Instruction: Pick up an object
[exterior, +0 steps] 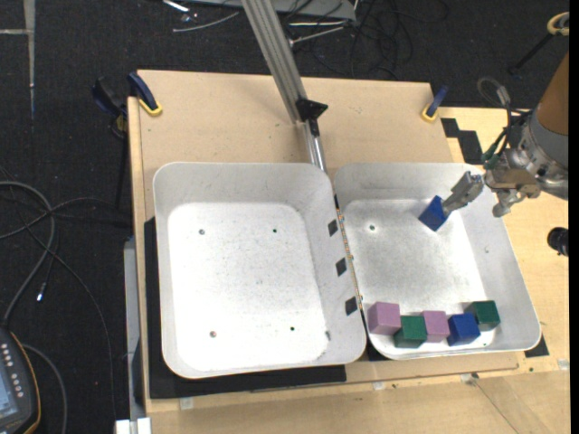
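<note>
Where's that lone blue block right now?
In the camera view the blue block is over the upper part of the right bin, at the tip of a finger of the gripper, far from the five blocks along the bin's bottom edge.

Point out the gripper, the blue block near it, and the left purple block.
gripper (486,198): camera view, midway between fingertips.
blue block (433,213): camera view, its top face.
left purple block (385,316): camera view, its top face.

One white bin sits right under my jaws. The other white bin lies beside it, farther from my jaws. A gray pole leans well beyond them.
</note>
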`<state>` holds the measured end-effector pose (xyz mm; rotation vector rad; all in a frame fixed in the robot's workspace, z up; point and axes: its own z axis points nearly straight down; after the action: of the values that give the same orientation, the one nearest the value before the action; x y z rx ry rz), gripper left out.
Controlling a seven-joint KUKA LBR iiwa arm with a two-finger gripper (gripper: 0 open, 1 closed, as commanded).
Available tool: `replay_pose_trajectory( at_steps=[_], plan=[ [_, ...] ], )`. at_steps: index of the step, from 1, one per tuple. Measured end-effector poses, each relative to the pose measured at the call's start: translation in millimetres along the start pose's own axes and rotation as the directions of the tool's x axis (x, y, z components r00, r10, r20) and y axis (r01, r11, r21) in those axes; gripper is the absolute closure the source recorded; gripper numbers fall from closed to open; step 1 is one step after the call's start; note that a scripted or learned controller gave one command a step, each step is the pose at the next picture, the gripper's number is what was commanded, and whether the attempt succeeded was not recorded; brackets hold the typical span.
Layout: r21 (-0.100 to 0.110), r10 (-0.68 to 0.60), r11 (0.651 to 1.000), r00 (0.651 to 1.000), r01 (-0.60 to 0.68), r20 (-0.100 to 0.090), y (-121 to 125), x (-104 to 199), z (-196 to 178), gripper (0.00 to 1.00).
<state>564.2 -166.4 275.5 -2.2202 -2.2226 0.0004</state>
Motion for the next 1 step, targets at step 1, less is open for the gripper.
replay_pose_trajectory(
  at_steps=[1],
  plan=[
    [0.007,-0.002,1.0,1.0,0.002,-0.001,36.4,-0.8,104.3,0.0]
  ],
)
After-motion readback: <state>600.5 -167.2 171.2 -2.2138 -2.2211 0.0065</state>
